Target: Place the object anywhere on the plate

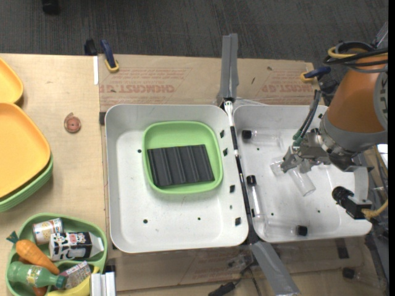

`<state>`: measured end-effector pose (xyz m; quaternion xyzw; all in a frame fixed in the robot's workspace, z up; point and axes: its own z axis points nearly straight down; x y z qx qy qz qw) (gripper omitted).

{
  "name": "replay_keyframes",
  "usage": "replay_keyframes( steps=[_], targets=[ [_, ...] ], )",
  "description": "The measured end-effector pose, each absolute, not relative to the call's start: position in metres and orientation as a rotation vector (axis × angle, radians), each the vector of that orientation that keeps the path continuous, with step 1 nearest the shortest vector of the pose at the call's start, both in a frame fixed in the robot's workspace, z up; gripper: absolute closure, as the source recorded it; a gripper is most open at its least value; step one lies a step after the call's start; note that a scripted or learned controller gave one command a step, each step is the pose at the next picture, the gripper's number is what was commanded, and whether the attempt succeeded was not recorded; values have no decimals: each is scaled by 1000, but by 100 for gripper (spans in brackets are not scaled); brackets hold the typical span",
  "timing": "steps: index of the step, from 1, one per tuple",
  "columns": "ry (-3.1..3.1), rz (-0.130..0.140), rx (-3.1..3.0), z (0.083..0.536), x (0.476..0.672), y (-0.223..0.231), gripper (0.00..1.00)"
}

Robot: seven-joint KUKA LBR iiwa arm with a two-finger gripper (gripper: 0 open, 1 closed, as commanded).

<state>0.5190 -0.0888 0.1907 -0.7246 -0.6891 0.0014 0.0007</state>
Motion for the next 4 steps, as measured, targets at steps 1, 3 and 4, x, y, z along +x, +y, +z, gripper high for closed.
replay_keyframes(
  steps=[1,3,4],
  targets=[
    [-2330,5,-2102,190,498,-69,100],
    [-2402,4,-2023,190,511,13,0],
    [-2339,6,-2097,190,529,90,0]
  ],
)
